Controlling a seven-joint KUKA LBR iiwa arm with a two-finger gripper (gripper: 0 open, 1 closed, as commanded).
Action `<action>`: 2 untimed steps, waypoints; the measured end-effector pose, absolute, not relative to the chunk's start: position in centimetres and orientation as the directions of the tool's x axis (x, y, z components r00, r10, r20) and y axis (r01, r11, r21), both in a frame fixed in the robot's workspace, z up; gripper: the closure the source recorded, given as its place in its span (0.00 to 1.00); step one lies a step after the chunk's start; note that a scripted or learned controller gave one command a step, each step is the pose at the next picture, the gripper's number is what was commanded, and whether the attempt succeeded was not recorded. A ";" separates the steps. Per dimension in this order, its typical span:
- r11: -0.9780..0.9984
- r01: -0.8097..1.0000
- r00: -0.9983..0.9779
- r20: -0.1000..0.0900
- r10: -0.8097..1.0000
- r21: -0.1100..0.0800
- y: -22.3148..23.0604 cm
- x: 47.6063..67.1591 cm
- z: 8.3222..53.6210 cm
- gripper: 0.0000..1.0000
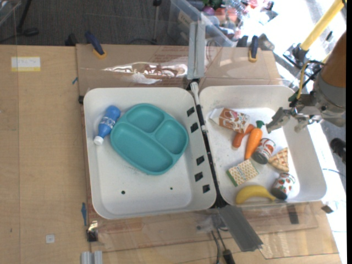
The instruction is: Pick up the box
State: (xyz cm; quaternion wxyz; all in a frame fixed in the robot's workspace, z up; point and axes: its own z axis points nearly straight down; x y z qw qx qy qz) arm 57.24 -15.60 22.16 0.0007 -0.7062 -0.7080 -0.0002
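The box is a small white and orange carton lying flat in the back left part of the right bin. My gripper hangs over the back right part of the same bin, to the right of the box and well apart from it. Its two dark fingers are spread open with nothing between them. Two carrots lie just in front of the box.
The right bin also holds a small can, a pizza slice, a cracker, a banana and a round red-and-white toy. In the left bin lie a teal divided plate and a blue bottle.
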 end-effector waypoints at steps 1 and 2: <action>0.046 0.999 -0.046 -0.001 0.999 0.004 -14.5 56.9 9.7 0.00; 0.039 0.999 -0.039 0.000 0.999 0.007 -14.8 57.0 10.9 1.00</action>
